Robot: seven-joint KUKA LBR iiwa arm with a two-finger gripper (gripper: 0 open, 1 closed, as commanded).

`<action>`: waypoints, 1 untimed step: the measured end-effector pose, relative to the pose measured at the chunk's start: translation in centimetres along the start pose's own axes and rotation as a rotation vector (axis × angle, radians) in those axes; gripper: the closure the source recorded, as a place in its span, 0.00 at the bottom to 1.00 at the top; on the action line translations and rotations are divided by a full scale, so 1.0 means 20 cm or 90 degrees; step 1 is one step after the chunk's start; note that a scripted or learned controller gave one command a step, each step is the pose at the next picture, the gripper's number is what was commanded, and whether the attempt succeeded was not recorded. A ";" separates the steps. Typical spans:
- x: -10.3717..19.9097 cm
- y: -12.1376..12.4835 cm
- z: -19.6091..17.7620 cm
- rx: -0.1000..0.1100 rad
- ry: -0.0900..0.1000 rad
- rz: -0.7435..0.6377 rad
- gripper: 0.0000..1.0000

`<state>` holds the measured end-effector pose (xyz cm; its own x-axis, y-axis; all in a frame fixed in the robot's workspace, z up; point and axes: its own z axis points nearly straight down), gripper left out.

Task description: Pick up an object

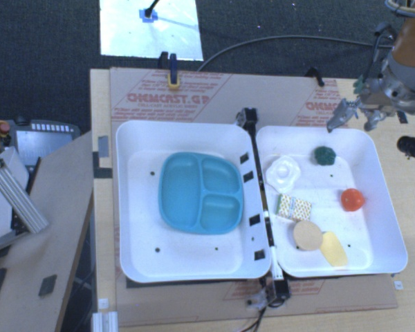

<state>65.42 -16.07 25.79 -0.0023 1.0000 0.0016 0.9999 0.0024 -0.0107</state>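
Observation:
In the right bin (377, 171) lie several small objects: a dark green lump (324, 155) at the back, a white crumpled piece (282, 173), an orange-red ball (352, 199), a checkered block (294, 207), a tan disc (307, 235) and a yellow piece (334, 248) at the front. My gripper (356, 118) hangs above the bin's back edge, behind and slightly right of the green lump. Its two fingers are spread apart, open, with nothing between them.
The left bin (140, 185) holds a blue divided plate (199, 192). A black divider with clips (256, 185) runs between the bins. Cardboard (214, 95) lies under and behind both. A pendant (45, 140) and a metal rail (14, 192) sit at far left.

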 end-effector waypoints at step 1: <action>0.00 0.01 -0.02 -0.005 -0.001 -0.001 0.00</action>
<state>65.57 -16.03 26.26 -0.0040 1.0000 0.0002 1.0000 0.0040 -0.0030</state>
